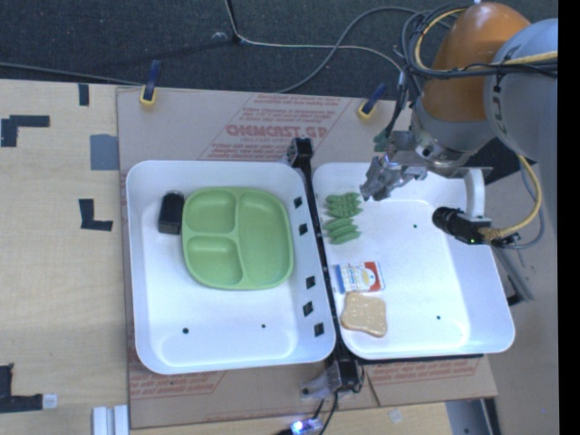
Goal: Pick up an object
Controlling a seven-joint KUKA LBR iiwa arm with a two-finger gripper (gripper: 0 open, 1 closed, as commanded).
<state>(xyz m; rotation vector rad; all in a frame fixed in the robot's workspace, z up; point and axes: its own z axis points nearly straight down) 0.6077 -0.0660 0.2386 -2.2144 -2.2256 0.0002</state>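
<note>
Where pincer (379, 185) hangs over right bin (453, 279), near its back-left corner, finger spread cannot be told (tips too blurred). Green pea pods (343, 217) just left of and below pincer, two pieces stacked, each with long axis across bin, close to divider wall. Small card (359, 276) and toast slice (364, 315) further below, also by divider. Right of pincer: bare bin floor, open room. Far left: green divided plate (238, 238), black block (170, 213) in other bin.

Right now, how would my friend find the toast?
Look in the right-hand white bin, at its near left corner by the divider. The toast is tan and flat, just below a small white card; the green pea pods lie farther up.
</note>
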